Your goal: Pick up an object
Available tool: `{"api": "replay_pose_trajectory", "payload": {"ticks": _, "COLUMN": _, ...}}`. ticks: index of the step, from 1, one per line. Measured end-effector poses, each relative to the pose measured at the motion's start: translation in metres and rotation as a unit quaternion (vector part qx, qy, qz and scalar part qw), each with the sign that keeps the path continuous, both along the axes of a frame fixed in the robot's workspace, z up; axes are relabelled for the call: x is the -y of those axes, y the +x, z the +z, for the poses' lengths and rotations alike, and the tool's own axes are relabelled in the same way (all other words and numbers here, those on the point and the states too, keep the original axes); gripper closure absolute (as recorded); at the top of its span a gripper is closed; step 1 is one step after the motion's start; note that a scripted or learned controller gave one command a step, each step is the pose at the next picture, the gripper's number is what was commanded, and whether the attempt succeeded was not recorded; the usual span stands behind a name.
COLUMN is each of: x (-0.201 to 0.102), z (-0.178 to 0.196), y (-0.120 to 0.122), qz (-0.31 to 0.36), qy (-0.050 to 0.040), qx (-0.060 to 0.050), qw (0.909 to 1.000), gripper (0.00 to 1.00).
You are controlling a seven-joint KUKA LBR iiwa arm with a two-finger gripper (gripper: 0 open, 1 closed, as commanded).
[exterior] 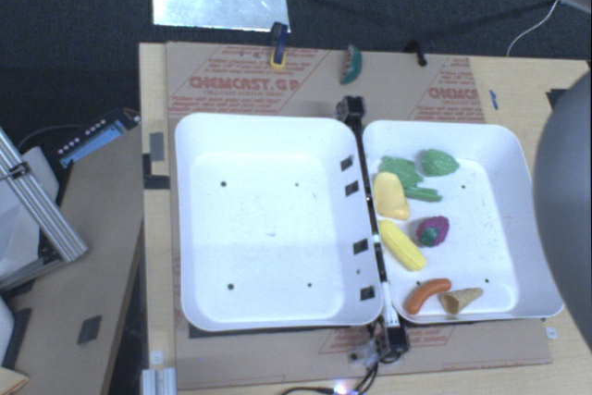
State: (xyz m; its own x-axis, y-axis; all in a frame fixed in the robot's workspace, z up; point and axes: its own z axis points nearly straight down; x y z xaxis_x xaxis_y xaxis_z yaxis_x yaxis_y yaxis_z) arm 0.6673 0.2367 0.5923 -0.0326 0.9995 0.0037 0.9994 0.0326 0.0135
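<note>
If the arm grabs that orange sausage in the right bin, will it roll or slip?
The sausage looks rounded and glossy, so it may slip from a pinch. Its curved shape probably limits rolling. It touches the cone, which a push would likely nudge.

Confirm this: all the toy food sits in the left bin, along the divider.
Wrong bin. The camera view shows the toy food, such as the corn and sausage, in the right bin, along the divider.

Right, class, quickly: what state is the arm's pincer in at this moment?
Pincer: cannot be told; the toy food sits in the right bin.
</note>
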Motion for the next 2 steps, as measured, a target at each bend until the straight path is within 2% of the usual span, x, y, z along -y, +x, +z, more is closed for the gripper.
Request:
{"api": "replay_pose_trajectory", "payload": {"ticks": 1, "x": 0.0, "z": -0.001, "y": 0.0, "qz": 0.0, "qy": -0.0002, "qx": -0.001, "qw": 1.0, "gripper": 0.0}}
{"api": "replay_pose_trajectory", "payload": {"ticks": 2, "x": 0.0, "z": 0.011, "y": 0.0, "qz": 0.003, "qy": 0.0007, "qx": 0.003, "qw": 1.0, "gripper": 1.0}}
